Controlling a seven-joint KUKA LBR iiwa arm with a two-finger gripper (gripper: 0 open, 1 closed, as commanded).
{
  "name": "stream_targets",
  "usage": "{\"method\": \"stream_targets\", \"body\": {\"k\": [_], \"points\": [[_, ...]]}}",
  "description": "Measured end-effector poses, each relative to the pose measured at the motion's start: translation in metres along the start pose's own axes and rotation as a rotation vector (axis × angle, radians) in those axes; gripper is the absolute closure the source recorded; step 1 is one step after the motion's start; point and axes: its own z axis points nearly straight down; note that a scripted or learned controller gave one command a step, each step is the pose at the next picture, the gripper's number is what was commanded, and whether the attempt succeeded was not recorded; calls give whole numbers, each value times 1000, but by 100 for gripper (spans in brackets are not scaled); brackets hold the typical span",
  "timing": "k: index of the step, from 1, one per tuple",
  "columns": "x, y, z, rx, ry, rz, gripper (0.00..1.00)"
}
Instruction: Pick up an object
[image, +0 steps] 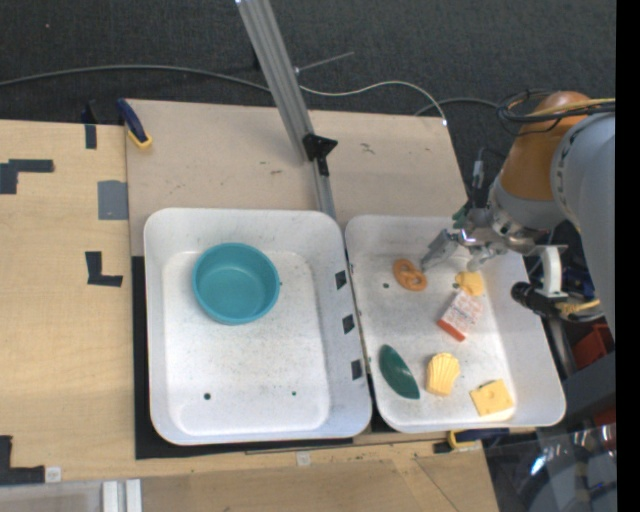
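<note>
Tool (452, 253) over right bin (530, 405), orange ring (408, 275) just beside, apart

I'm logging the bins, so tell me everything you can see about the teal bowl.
The bowl is a round, teal one that looks like smooth plastic, with a plain rim and a slightly darker inside. It sits upright, mouth up, with nothing visible inside. It rests on the floor of the left bin, toward the far left part, apart from the bin's walls. Nothing else touches it; the hand is over the right bin, well away.
</note>
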Motion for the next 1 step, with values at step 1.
{"method": "stream_targets", "body": {"k": [1], "points": [[0, 1, -14, -5, -1, -1, 100]]}}
